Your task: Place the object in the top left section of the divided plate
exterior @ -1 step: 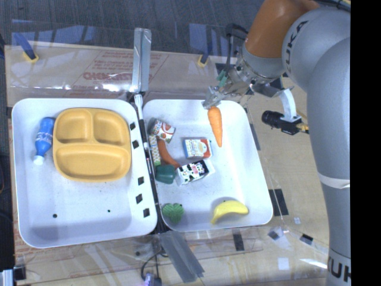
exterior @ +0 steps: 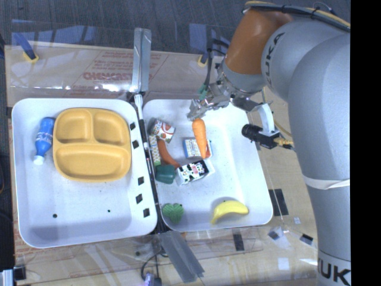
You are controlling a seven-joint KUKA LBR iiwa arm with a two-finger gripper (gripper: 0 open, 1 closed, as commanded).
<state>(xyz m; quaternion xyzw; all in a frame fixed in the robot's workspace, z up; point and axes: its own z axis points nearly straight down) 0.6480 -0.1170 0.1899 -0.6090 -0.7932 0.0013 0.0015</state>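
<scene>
The yellow divided plate (exterior: 92, 143) lies in the left bin, with two small sections at the back and one long section at the front. An orange carrot (exterior: 201, 137) stands lengthwise in the right bin, its lower end overlapping a small blue box (exterior: 190, 147). My gripper (exterior: 200, 108) is directly over the carrot's top end and meets it there. Whether the carrot is gripped is hidden by the wrist.
A blue bottle (exterior: 43, 138) lies left of the plate. The right bin (exterior: 256, 177) also holds a hot dog (exterior: 164, 152), a small patterned packet (exterior: 162, 129), a cow-print carton (exterior: 194, 171), a dark green piece (exterior: 165, 173), a green strawberry-like toy (exterior: 173, 211) and a banana (exterior: 229, 210).
</scene>
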